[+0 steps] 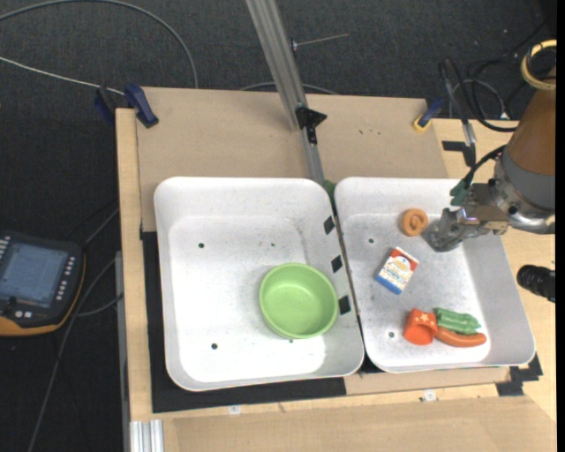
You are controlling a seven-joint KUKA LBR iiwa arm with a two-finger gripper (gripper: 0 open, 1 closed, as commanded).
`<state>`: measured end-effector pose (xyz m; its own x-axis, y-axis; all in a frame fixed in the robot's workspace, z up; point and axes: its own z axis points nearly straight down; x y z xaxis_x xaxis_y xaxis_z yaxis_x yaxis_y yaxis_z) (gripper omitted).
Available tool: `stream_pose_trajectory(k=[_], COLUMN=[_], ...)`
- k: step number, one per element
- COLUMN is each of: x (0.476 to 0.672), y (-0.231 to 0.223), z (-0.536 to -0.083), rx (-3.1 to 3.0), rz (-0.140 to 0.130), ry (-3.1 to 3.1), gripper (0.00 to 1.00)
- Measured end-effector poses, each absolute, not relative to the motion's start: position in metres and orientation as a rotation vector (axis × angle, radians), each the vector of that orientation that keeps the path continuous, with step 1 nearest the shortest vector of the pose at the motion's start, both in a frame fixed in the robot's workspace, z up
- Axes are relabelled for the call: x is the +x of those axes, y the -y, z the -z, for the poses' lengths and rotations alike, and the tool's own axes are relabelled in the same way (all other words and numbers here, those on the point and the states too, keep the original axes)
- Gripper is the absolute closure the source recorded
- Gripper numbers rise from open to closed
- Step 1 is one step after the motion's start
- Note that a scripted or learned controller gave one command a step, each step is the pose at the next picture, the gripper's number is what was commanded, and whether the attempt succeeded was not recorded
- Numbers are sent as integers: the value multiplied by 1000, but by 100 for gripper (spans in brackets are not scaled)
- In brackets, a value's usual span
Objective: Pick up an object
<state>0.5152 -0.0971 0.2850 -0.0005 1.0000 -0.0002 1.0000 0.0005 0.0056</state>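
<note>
Three objects (pixel 396 269) near hand (pixel 441 234); bowl (pixel 298 300) apart.

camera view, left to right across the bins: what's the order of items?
green bowl → small carton → orange round piece → gripper. The carrot-and-greens toy sits lower in the right bin, overlapping those columns, so it is left out.

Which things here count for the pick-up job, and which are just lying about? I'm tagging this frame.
For the job: gripper, doughnut, small box, toy carrot, green bowl, right bin, left bin.

Lying about: handheld controller, blue clamp, cables.
</note>
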Motion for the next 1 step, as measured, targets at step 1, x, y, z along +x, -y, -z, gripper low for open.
stream_pose_trajectory(k=[1], x=[540], y=[51], z=[-266], rx=[2218], rz=[0], ry=[-2227], gripper=[100])
